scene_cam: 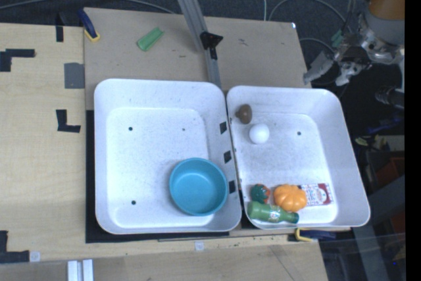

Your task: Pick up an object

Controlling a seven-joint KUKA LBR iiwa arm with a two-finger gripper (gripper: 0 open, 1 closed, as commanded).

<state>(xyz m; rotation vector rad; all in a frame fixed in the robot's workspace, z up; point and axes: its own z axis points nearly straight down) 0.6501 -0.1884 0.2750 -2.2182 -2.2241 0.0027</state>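
Approach step: gripper (342,69) parked outside right bin (348,161) (finger state impossible to tell), requiring descent toward white ball (259,134).

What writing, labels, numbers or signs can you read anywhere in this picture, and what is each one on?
No text here can be read.
The flat white packet with red print, lying in the right bin beside the orange toy: its markings are too small and blurred to read.
The blue bowl, the white ball and the green block on the bench bear no visible lettering.
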